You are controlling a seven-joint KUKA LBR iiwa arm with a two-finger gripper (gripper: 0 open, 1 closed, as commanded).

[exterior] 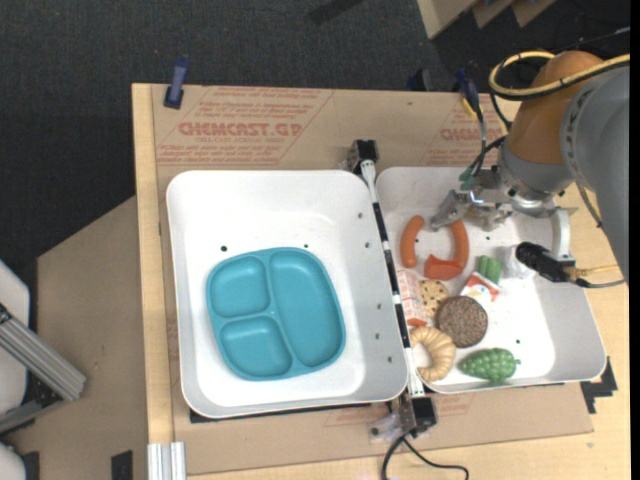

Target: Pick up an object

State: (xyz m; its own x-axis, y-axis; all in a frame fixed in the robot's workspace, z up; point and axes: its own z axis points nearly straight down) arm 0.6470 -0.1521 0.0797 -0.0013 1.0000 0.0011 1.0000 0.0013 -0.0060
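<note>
While crowding: my claw (452,211) hangs over the curved orange sausage (449,256) in the right white bin (570,343).
Claw state: cannot tell.
Risk: I may clip the neighbouring red sausage (411,241).

Grey arm with orange band (575,108): cut off by the right edge. Metal claw (470,206): fingertips too small to resolve. Small packaged items (483,286) in the white right bin (570,353): labels illegible. Tan croissant-shaped piece (434,351): partly overlapped by the round brown disc (462,320).

The arm (590,118) is grey with an orange band (545,108) above the wrist. A yellow-and-black cable (510,68) loops beside it, and bare metal parts sit just above the jaws.
</note>
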